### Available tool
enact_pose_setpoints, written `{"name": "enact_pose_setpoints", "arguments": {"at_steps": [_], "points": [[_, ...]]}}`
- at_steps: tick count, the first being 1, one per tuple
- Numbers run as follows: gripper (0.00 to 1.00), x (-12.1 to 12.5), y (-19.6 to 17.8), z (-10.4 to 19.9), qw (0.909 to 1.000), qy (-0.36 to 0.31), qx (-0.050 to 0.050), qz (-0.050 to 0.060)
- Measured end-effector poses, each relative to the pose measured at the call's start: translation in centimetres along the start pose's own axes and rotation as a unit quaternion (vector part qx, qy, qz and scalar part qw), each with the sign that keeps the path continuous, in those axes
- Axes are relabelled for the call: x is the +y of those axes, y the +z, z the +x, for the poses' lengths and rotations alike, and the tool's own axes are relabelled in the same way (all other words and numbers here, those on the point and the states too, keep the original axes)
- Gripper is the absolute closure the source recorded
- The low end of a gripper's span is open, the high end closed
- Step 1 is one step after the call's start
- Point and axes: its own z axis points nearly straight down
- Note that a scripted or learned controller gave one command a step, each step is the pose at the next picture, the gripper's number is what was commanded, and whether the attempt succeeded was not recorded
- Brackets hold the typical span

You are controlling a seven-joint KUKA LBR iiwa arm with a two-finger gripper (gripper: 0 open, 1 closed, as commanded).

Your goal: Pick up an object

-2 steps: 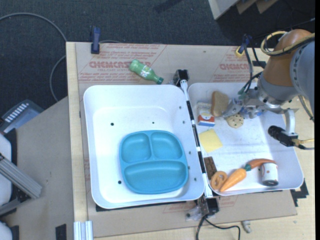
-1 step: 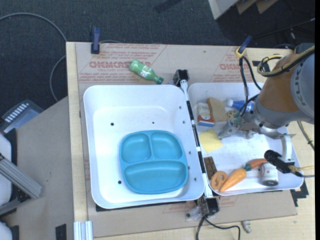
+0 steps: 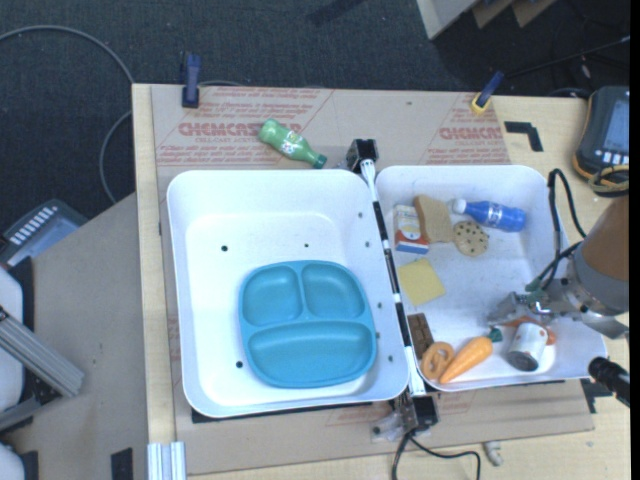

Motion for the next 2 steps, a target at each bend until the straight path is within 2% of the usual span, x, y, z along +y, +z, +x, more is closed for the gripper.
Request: {"name": "enact_pose_setpoints", "arguments": {"at_steps": [1, 2], "points": [[1.0, 0.1, -1.0, 0.1, 1.0, 0.0, 0.0, -0.002], [1.0, 5.5, 0.0, 6.0, 1.0, -0.002, 0.0, -0.001]]}}
